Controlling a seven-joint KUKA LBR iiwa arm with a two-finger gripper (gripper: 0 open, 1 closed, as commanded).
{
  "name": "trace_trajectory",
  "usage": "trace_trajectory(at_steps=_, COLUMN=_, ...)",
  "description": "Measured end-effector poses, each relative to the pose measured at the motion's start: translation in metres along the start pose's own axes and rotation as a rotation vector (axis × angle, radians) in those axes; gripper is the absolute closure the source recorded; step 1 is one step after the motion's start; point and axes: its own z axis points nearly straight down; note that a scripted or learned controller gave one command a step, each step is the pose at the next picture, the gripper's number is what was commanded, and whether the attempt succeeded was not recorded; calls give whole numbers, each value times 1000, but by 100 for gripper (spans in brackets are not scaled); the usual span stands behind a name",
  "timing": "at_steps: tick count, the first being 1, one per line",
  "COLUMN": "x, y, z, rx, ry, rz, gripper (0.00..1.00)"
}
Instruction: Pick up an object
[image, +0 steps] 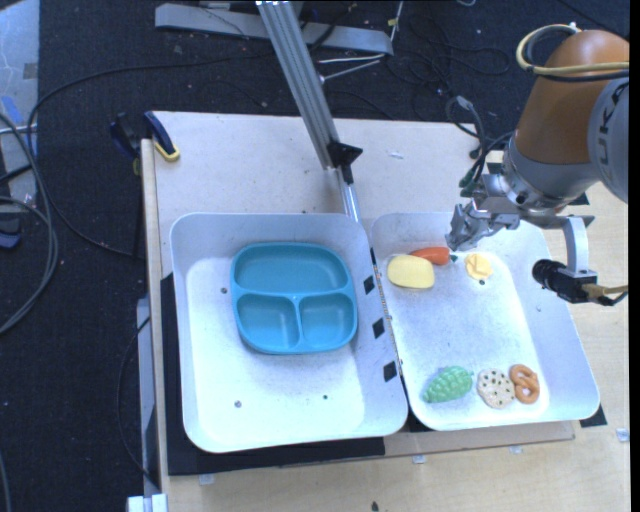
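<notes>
Apparently light and rigid, the small pale-yellow plastic toy piece (479, 265) lies in the right white bin (560, 345), just beside the tool (462, 240); gripping across its narrow sides seems best. Whether the tool is wide or narrow cannot be told.

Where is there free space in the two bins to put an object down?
Right bin: the bare middle, between the yellow lump above and the green toy, cookie and pretzel below. Left bin: the strip below the blue plate. Crowded under the gripper.
</notes>
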Motion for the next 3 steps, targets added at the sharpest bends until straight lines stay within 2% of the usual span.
trace_trajectory(at_steps=1, x=0, y=1, z=-4, rx=1, ry=1, rz=1, gripper=100)
trace_trajectory(at_steps=2, x=44, y=4, z=7, rx=4, ry=0, rz=-2, gripper=100)
trace_trajectory(at_steps=3, x=93, y=1, z=2, rx=2, ry=1, rz=-4, gripper=100)
